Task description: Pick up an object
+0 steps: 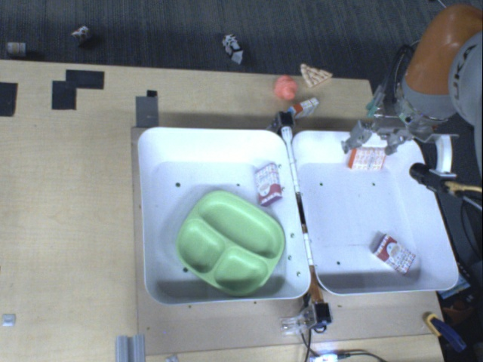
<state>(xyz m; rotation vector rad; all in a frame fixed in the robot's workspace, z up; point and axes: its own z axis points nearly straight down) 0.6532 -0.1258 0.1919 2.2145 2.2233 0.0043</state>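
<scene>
the gripper (375, 139) hangs over the upper part of the right bin (343, 236), its fingers spread apart, with a small white and red packet (367, 159) just below them, not clearly between them. a red and white carton (394, 253) lies at the lower right of that bin. in the left bin (162, 202) sits a green divided plate (230, 241), and another small carton (268, 183) lies near the upper right corner.

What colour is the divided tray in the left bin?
Light green divided tray, seen in the camera view.
</scene>
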